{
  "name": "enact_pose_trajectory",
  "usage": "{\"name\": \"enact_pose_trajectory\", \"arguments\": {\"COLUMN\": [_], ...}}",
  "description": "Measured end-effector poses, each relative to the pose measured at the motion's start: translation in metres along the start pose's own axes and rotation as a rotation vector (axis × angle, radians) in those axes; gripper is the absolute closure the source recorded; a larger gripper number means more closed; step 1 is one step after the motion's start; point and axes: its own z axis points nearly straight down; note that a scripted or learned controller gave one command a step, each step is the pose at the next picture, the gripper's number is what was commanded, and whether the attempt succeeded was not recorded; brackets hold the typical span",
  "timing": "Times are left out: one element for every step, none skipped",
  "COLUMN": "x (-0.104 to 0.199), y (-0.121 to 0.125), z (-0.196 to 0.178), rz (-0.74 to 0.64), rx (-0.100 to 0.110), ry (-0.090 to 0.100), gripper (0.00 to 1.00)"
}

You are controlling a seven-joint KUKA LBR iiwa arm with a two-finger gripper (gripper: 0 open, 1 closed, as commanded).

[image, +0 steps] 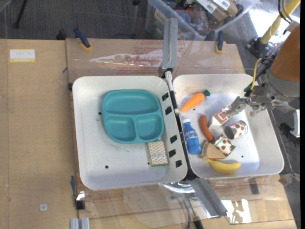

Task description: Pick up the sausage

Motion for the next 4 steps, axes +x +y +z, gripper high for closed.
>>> {"name": "enact_pose_trajectory", "arguments": {"x": [0.058, 0.056, 0.056, 0.052], "y": [-0.028, -0.027, -0.027, 0.048], "z": [0.093, 0.082, 0.082, 0.096], "rz": [-0.09, -0.086, -0.086, -0.168], "rx": [-0.003, -0.006, -0.006, -0.011], "ry": [-0.001, -0.002, -0.002, -0.004], "gripper": [0.0, 1.0, 0.0, 0.0]}}
